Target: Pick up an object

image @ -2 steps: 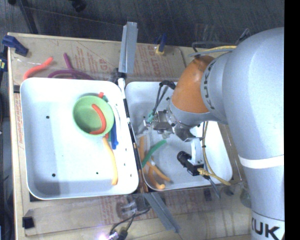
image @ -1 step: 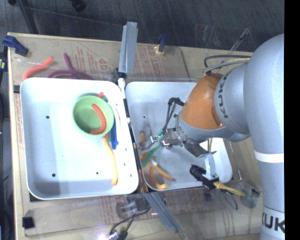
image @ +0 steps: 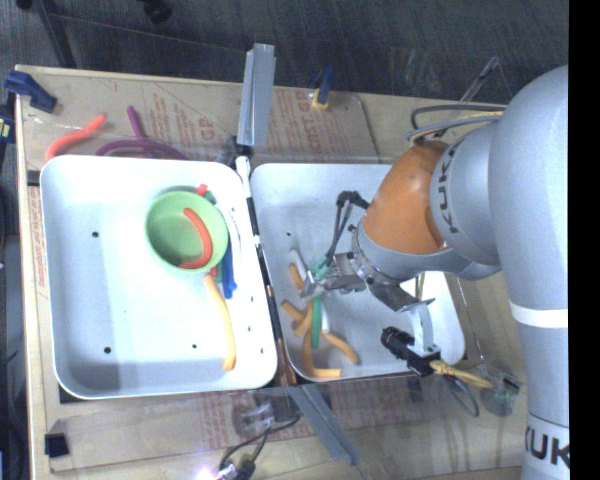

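In the camera view, the grey arm (image: 480,208) is reaching in from the right and is hanging its pincer (image: 323,276) low over the right bin (image: 290,198), near the wall that this bin is sharing with the left bin (image: 100,298). I cannot tell whether the pincer is apart or together, because the wrist is covering it.

A green stick (image: 317,320) is lying in the right bin, running from just under the pincer toward the near edge; whether the pincer is touching it is not clear. Several orange pieces (image: 296,314) are lying around the pincer on the bin floor, beside the stick and beyond its far end.

Well apart from the pincer, in the left bin, a green bowl (image: 175,230) is holding a red strip (image: 202,228). A blue piece (image: 227,276) and a yellow strip (image: 225,328) are lying between the bowl and the pincer. Both bins are resting on the table (image: 180,108).
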You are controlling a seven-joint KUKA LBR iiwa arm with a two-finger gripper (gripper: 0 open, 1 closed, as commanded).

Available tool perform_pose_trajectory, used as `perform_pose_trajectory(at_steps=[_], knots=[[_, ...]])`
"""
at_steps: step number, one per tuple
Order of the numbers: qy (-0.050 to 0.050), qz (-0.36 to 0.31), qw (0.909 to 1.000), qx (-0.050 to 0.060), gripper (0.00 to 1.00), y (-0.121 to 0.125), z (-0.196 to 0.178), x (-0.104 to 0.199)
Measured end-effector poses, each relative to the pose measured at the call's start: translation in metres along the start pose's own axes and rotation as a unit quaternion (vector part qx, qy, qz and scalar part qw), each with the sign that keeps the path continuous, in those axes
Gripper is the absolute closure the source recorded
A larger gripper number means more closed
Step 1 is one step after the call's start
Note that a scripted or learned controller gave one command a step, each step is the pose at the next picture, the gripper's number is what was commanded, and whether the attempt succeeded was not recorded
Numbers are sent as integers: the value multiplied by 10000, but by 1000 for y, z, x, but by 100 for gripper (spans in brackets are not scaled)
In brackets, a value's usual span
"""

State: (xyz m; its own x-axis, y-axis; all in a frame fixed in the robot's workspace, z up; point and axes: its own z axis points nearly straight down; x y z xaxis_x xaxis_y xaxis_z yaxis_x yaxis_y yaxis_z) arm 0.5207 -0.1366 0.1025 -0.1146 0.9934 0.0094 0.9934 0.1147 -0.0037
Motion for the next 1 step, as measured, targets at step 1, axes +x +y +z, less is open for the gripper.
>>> perform_pose_trajectory(at_steps=[1], knots=[[-41,610,9981,-6,100,34,-89,81]])
